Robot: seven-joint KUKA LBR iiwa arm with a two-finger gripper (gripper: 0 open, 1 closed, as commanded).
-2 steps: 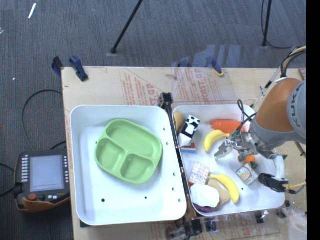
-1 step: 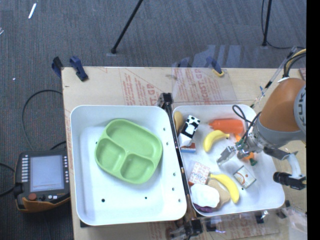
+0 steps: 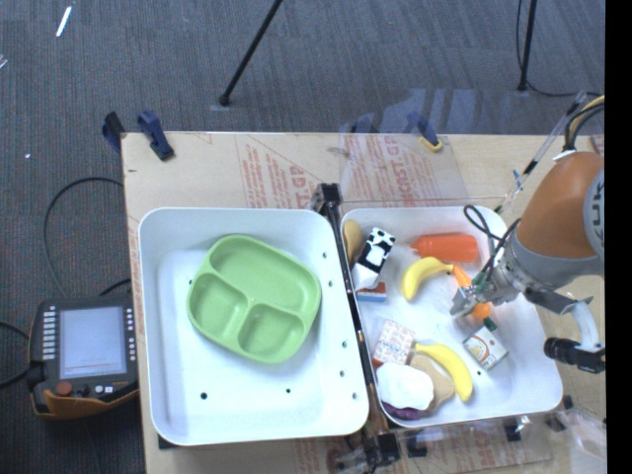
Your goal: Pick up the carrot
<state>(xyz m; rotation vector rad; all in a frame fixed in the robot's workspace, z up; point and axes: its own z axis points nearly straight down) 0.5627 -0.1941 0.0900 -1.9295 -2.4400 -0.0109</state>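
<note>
Down at the gripper (image 3: 475, 299) you can see an orange piece, likely the carrot (image 3: 481, 311), pinched between the fingers, low over the right bin (image 3: 545, 388). Just left of it lies a banana (image 3: 425, 275), and behind that a long orange-red piece (image 3: 447, 246) near the bin's far wall. A small carton (image 3: 485, 349) sits close below the gripper, with a second banana (image 3: 449, 366) beside it. Over in the left bin (image 3: 168, 383) you have a green divided plate (image 3: 255, 297).
</note>
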